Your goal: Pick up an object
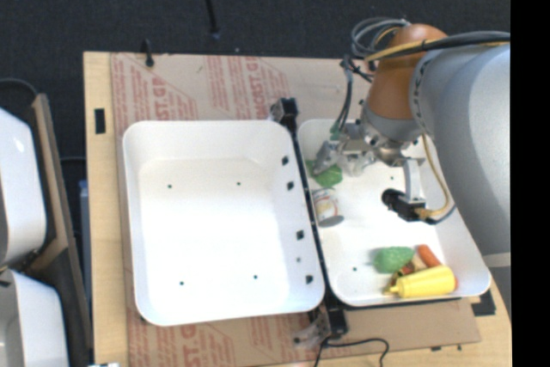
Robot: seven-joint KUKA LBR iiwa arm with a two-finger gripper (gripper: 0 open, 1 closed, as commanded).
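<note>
In the right bin (447,223), near its left wall, I see a small green object (329,178) lying just under the tool (331,157); whether the tool grips it I cannot tell. Just below sits a small jar (325,207). Farther toward the front lie a green lump (393,259), a yellow bottle (424,282) and an orange piece (427,254).
</note>
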